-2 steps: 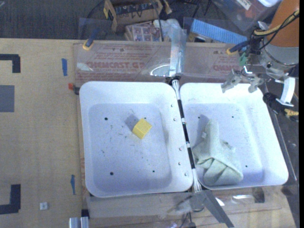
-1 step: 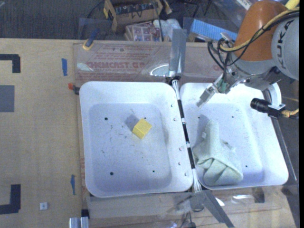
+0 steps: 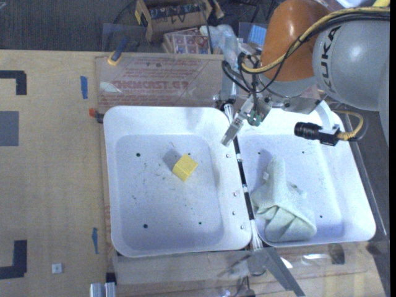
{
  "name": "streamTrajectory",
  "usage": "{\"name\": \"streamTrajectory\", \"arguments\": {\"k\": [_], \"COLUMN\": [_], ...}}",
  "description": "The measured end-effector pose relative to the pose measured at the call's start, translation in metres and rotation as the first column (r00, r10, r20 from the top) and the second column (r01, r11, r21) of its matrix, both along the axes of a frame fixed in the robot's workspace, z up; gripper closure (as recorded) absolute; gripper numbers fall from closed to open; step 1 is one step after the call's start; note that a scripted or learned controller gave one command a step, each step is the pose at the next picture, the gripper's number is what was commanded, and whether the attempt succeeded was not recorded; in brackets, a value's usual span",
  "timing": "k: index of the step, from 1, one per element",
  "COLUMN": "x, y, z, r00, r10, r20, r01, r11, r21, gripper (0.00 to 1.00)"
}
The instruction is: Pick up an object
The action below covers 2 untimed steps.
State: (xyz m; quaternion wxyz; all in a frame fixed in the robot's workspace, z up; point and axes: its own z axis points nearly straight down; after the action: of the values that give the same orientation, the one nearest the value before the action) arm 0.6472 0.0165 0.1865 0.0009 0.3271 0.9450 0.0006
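We judge the yellow block (image 3: 185, 167) light, stiff and small: best pinched across two opposite flat sides. It lies alone near the middle of the left bin (image 3: 124, 228). The right bin (image 3: 346, 184) holds a crumpled pale cloth (image 3: 281, 206), soft and floppy, graspable at a raised fold. Gripper (image 3: 232, 132) hangs over the divide between the bins, holding nothing; its state we cannot tell.
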Motion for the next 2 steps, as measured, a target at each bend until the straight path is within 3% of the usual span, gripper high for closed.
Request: {"name": "streamTrajectory", "arguments": {"k": [1,2], "x": [-0.022,-0.022], "y": [0.077,0.07], "z": [-0.062,0.0], "r00": [0.955,0.98], "r10": [0.297,0.201], "r20": [0.02,0.005], "r01": [-0.297,-0.201], "r11": [0.955,0.98], "r21": [-0.005,-0.001], "gripper": [0.0,0.0]}}
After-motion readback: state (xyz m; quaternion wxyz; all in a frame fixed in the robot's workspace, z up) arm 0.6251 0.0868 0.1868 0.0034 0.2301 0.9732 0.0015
